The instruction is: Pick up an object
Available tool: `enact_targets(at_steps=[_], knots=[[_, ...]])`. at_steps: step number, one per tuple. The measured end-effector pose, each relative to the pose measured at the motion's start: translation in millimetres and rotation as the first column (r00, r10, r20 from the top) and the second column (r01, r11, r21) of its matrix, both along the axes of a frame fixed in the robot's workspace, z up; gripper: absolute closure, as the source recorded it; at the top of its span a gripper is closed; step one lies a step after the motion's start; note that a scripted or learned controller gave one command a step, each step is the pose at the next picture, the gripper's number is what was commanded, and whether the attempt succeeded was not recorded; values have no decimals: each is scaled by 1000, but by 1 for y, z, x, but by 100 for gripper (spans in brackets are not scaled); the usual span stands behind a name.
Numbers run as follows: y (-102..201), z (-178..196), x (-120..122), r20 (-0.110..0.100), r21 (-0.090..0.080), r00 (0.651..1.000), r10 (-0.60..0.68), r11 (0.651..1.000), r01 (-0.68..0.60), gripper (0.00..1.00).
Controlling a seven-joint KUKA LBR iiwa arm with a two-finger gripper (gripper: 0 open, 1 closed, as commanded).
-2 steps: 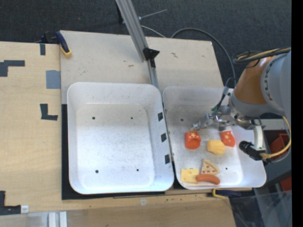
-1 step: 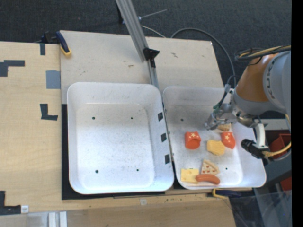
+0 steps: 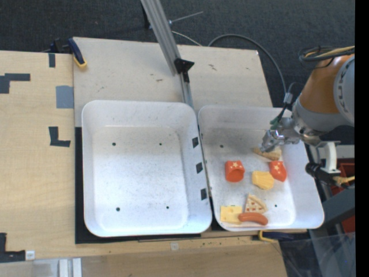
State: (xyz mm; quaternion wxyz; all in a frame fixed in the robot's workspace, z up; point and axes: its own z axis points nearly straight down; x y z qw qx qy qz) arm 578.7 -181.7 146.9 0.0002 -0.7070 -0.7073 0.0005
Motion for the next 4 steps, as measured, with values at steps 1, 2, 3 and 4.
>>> enact_targets(at_steps=[1,2,3,4], knots=[[1,43,-3,3,0,1000,1,1000,-1,100],[1,80,-2,4,0,1000,1,1000,-1,100],[61,72,-2,-1,2,1000,6,1000,-6,100],[115,83,-1,0,2,1000,7,1000,-7,100]])
